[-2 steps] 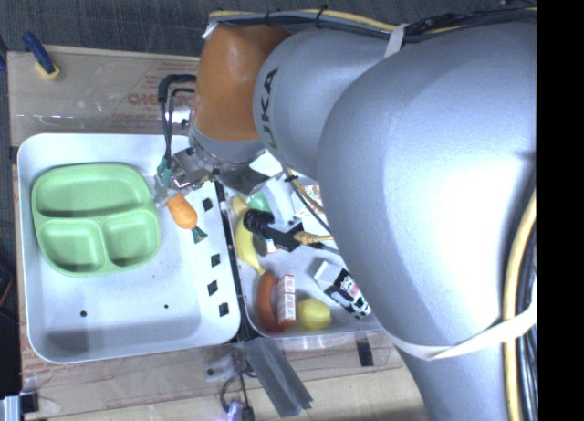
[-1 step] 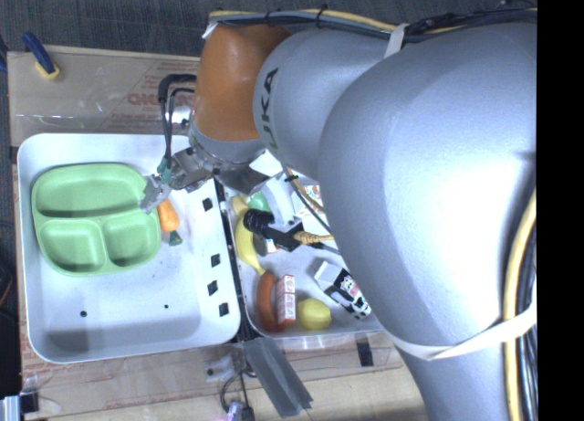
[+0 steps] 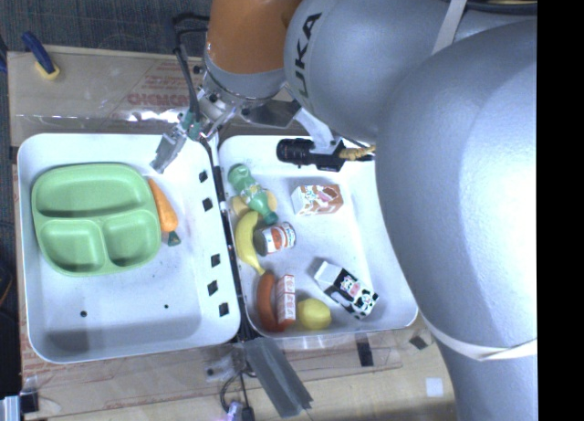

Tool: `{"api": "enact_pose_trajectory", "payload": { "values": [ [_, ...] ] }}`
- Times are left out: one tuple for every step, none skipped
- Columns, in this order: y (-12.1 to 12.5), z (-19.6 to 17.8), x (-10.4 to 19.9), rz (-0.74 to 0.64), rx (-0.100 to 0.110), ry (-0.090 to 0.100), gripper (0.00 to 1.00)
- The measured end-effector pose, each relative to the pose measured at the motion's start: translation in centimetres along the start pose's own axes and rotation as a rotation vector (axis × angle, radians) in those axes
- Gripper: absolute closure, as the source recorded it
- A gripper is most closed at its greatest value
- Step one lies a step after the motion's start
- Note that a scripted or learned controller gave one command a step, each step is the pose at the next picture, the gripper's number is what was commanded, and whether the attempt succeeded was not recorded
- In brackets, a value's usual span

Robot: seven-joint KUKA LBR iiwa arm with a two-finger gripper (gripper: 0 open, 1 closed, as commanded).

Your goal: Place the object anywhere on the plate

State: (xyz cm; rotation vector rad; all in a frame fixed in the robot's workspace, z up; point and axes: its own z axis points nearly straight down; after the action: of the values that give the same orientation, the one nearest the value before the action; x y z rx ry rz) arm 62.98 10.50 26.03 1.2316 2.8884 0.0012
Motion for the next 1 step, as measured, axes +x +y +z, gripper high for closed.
{"api": "enact_pose_trajectory", "payload": {
  "values": [
    [0.17,-1.03,0.15,-0.009,0.000,-0.001,1.00]
  ]
}}
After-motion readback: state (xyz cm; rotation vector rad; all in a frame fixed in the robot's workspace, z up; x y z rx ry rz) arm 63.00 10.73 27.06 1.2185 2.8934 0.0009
